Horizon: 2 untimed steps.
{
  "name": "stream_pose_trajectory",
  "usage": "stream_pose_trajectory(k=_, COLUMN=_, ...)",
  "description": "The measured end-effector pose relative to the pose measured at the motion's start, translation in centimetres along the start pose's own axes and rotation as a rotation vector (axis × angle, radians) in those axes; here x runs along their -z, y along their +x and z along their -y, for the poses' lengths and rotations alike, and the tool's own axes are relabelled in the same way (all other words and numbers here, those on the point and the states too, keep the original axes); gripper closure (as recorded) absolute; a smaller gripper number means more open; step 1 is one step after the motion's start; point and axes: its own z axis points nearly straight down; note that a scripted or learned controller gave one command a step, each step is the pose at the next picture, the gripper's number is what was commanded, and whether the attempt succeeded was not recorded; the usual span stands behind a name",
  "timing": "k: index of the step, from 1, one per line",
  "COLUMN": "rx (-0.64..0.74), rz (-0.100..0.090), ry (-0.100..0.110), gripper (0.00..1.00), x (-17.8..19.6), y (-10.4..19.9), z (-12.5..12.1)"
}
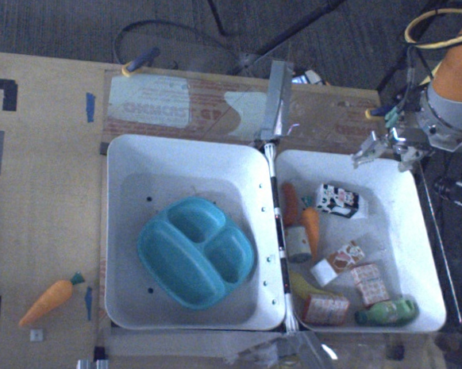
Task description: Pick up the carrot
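The jaws (pixel 387 149), how far apart I cannot tell, hover over the right bin's (pixel 428 259) far rim, probably because the carrot (pixel 311 229) lies inside, by its left wall.

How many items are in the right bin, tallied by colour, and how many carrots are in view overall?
Right bin:
Orange: 1, carrot
Green: 1, bottle
Yellow: 1, banana
Black-and-white: 1, carton
Other small items: about 6
Total: about 10
Carrots overall: 2, counting bench carrot
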Motion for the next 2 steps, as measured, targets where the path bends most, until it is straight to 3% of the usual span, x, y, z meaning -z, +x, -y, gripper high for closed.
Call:
stream_pose_trajectory(k=1, rx=0.033, rz=0.0, ry=0.0, gripper=0.0, x=-0.2, y=2.2, z=2.2)
stream_pose_trajectory(k=2, rx=0.022, rz=0.006, ry=-0.025, gripper=0.0, x=-10.9, y=5.0, z=1.8)
